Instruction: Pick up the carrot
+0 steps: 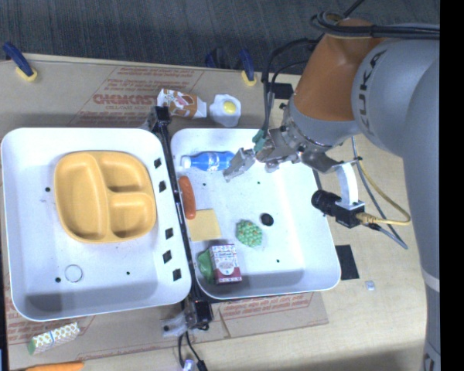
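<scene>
The carrot (188, 195) is a short orange-red stick lying along the left wall of the right bin (309, 246), just below the blue bottle (209, 161). My gripper (246, 154) hangs over the back of the right bin, to the right of the bottle and up and to the right of the carrot, clear of it. Its fingers point left, stand open, and have nothing between them.
The right bin also holds a yellow cheese slice (205, 224), green peas (249, 233), a small black piece (267, 220) and a red and green carton (224, 263). A yellow divided plate (104, 194) lies in the left bin (23, 207). A packet (178, 103) and a white and yellow item (226, 109) lie behind the bins.
</scene>
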Motion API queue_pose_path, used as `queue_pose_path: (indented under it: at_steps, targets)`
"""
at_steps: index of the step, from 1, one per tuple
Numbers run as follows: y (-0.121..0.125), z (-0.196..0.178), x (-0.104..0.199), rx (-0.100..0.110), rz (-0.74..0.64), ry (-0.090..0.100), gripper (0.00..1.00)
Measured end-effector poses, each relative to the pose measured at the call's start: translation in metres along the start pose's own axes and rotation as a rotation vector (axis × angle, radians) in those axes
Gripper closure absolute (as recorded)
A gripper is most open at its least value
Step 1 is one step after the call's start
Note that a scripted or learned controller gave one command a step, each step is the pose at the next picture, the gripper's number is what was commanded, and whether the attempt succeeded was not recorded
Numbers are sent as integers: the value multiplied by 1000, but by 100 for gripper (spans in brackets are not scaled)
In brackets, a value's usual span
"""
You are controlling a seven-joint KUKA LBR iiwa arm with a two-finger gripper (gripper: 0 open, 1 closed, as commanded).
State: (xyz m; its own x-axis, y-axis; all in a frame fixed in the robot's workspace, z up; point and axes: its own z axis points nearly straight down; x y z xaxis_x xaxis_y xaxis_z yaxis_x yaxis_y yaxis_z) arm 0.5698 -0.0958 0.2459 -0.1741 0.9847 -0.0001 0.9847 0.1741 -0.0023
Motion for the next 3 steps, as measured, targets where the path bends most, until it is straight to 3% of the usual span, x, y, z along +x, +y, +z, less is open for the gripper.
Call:
queue_pose_path:
  at_steps: [1,2,3]
  targets:
    - [-55,55,65,4,125,2,0]
    - [-12,54,38,0,29,1,0]
    - [-3,54,61,-1,-82,0,0]
